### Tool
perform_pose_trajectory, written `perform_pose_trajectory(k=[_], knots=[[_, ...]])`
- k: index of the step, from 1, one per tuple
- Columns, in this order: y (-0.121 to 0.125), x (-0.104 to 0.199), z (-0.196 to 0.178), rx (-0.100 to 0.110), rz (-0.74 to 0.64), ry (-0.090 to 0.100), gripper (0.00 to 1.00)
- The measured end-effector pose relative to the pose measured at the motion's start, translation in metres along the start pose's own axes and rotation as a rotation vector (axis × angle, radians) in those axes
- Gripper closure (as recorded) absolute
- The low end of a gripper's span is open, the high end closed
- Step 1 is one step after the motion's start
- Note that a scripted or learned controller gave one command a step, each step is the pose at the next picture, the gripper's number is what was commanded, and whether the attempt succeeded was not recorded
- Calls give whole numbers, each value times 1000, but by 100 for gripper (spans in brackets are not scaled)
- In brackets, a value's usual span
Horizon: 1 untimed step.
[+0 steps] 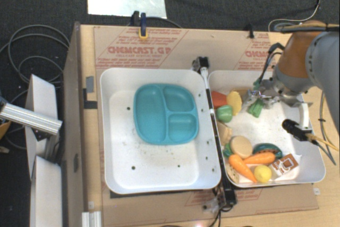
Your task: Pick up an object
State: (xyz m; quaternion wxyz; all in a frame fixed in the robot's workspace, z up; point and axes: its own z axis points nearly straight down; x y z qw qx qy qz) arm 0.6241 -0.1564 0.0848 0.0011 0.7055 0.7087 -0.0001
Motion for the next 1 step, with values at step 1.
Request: perform_pose_trajectory(k=[1], knots=[[1,0,-11,-4,-2,-1,100]])
